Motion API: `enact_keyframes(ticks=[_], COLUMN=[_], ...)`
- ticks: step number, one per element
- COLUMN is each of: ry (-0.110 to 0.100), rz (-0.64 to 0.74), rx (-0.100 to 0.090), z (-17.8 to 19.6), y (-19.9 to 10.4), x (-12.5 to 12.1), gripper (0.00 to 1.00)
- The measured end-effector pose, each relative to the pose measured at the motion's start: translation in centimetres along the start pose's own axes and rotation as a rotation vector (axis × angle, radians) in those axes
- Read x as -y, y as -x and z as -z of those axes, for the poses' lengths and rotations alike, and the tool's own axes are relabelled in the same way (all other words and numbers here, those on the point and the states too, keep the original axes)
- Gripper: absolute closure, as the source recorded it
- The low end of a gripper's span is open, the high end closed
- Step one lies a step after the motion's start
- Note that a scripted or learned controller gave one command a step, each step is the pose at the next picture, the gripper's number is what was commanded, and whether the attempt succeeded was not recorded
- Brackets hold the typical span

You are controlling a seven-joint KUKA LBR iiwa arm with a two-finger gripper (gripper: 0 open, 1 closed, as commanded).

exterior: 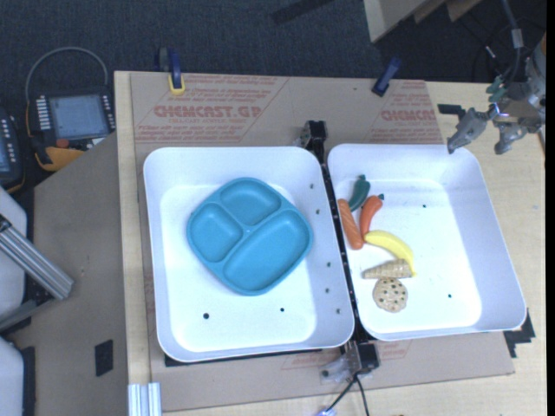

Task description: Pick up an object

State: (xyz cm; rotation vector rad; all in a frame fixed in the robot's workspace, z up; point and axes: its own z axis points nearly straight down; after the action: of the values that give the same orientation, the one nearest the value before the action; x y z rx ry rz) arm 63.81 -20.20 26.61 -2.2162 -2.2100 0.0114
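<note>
Banana [389, 246] lies in right bin [486, 232] beside carrots [350, 223]; gripper [482, 132] hovers at far right, fingers spread, grasping nothing.

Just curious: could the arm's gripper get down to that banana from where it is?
Probably yes. The gripper hangs above the right bin's far corner, and the banana lies uncovered, with open floor between.

robotics lab, clamped bench [260, 102], teach pendant [76, 115]
</note>
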Motion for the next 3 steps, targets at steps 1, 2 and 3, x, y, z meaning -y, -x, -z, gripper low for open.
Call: enact_keyframes(ticks=[1,2,3], ry=[0.012,0.007,0.012], rz=[0.003,0.004,0.004], rx=[0.003,0.002,0.003], z=[0.7,-3.6,-8.1], y=[-0.1,-0.2,-0.8], x=[-0.2,-0.7,-0.1], gripper=[0.00,0.00,0.00])
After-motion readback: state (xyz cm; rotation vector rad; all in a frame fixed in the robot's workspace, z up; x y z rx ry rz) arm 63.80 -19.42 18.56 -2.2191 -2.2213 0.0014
